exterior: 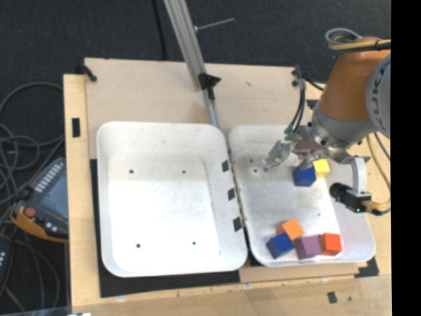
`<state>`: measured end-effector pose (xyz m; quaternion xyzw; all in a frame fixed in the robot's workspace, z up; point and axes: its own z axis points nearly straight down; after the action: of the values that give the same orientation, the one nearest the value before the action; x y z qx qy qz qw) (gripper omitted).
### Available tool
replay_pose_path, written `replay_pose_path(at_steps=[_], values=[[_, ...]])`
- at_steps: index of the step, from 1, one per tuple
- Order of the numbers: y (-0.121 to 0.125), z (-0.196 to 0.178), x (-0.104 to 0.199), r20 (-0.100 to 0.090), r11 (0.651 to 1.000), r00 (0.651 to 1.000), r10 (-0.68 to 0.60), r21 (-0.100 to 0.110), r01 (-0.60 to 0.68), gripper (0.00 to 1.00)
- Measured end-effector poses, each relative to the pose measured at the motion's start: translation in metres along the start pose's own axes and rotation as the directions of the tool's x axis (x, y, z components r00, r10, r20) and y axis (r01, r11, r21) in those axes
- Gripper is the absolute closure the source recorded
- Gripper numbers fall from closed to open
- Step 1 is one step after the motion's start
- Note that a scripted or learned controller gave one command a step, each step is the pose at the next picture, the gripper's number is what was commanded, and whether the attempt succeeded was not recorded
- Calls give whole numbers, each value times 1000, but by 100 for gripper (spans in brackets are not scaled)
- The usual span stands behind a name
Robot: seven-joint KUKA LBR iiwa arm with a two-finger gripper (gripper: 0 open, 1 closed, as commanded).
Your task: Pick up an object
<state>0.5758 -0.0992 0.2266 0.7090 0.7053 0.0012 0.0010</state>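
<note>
My gripper [275,157] hangs over the upper middle of the right bin [263,196], below the grey and orange arm [348,91]. A blue cube [304,176] and a yellow cube [321,168] lie touching each other just right of the gripper, under the wrist. In the bin's front right corner sit an orange cube [291,228], a darker blue cube [279,244], a purple cube [307,246] and a red-orange cube [331,243], packed close together. I see nothing held in the gripper.
The left bin [164,196] lies beside the right one, a divider edge with black clips [233,196] between them. A slanted aluminium post [191,45] rises behind the bins. Cables and a pendant [36,203] lie left of the bench.
</note>
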Motion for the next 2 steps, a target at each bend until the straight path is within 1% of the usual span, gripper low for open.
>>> replay_pose_path(at_steps=[1,2], values=[[-12,114,-47,2,1000,1000,-2,9,2,0],[-92,129,-54,2,1000,1000,-1,2,1,0]])
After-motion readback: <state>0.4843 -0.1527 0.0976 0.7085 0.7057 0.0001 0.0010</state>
